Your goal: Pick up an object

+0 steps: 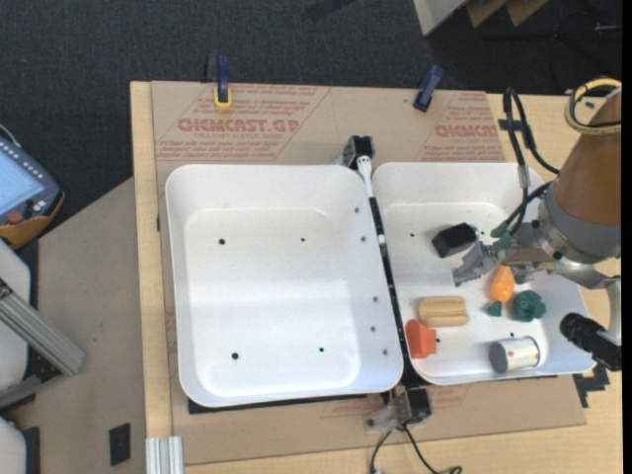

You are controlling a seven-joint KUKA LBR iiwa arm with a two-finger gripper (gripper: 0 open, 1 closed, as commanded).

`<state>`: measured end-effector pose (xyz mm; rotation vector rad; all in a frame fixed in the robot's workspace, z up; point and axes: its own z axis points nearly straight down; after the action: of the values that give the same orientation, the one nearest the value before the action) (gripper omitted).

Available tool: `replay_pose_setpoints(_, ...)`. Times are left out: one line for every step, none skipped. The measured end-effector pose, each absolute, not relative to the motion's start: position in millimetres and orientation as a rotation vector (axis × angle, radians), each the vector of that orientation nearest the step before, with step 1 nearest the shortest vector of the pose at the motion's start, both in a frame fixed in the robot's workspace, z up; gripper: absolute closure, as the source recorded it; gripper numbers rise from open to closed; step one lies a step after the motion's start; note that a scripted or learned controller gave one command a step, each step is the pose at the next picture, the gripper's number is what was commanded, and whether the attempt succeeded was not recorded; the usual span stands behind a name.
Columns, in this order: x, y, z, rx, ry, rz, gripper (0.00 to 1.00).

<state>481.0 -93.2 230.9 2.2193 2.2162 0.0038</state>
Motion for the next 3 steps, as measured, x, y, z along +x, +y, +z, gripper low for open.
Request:
replay_pose_setpoints(479.9, -25, 247, 2.213, 2.227, 0.005, 0.0)
replay_pose_setpoints(480.4, -28, 257, 2.217, 2.22, 0.004, 1.0)
replay_pose_setpoints(480.9, -2, 389, 2.207, 2.22, 0.021, 1.0)
